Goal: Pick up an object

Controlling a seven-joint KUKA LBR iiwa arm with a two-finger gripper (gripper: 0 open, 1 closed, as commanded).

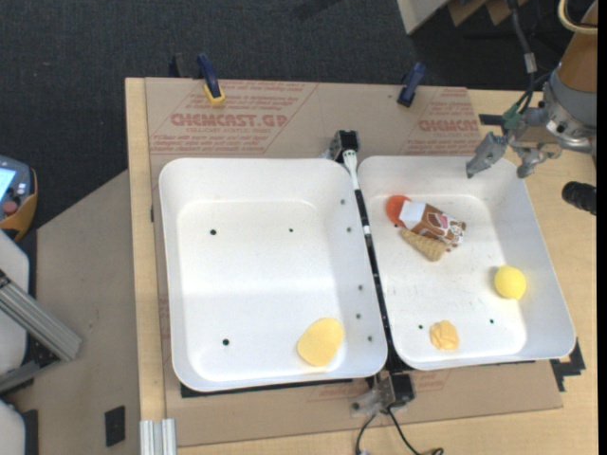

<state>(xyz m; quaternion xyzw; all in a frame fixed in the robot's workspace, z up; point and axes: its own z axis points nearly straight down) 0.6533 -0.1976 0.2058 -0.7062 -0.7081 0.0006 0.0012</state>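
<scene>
My gripper hangs over the far right corner of the right bin, its two fingers spread apart with nothing between them.

The right bin holds four things. Near its middle, toward the far edge, lies a cone, tan and ridged like a waffle, its long axis running from far-left to near-right. Over it sits a wrapper, brown and white and crinkled; an orange piece, rounded and smooth, touches the wrapper's left end. The three overlap, and I cannot tell exactly where one stops and the next begins. Close to the right edge sits a ball, yellow and matte. Near the near edge, about midway along it, lies a lump, pale orange and knobbly.

The left bin holds one thing: a yellow oval, smooth and flattish, in its near right corner, long axis tilted from near-left to far-right.

Both bins are shallow white plastic with rounded corners, touching along their shared edge, and they rest on a brown cardboard sheet printed in red.
</scene>
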